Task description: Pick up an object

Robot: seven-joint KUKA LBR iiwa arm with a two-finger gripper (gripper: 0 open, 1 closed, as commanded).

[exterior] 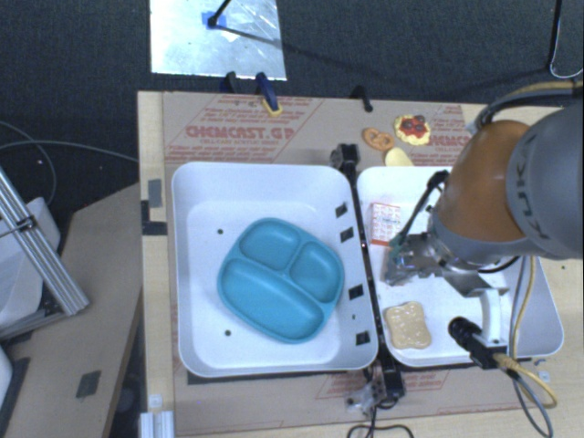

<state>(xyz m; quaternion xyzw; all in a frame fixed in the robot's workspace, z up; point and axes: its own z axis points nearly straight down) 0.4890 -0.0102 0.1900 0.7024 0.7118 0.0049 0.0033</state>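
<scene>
My gripper [399, 265] hangs low over the left part of the right bin [547, 336], and the grey arm with its orange band covers much of that bin. A tan slice of toy toast [407, 325] lies just in front of the gripper, at the bin's near left. Behind the gripper, a small white packet with red print [385, 221] lies flat by the bin's left wall. Nothing can be seen held at the gripper's tip.
The left bin [196, 245] holds a blue divided plate [281, 278]. On the cardboard behind the right bin lie a brown cookie [377, 139], a red-and-yellow pastry [412, 129] and a pale yellow piece [398, 158]. A black divider [360, 245] runs between the bins.
</scene>
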